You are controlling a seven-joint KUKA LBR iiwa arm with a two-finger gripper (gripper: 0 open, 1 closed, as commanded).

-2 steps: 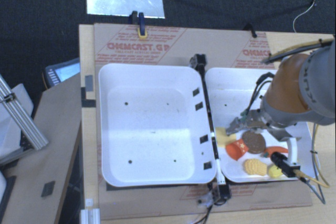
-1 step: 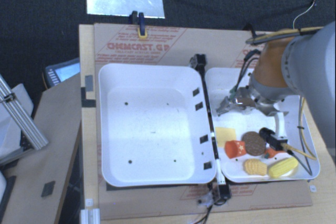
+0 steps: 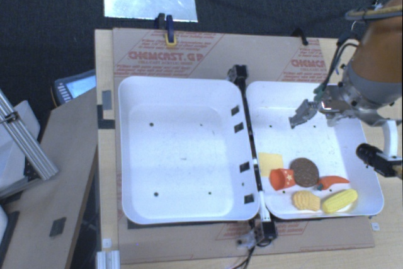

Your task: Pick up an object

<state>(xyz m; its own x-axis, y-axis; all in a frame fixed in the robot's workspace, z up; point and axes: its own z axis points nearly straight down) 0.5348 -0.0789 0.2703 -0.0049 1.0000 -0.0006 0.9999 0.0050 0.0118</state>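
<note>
Above the right bin, our hand hangs with nothing between its fingers; whether they stand apart or together we cannot tell at this size. The pickable pieces cluster along the bin's near edge: a yellow square, a red piece, a brown disc, a crinkled yellow piece and a corn cob. We judge the cob the best target, lying at the cluster's edge, gripped across its width.
</note>
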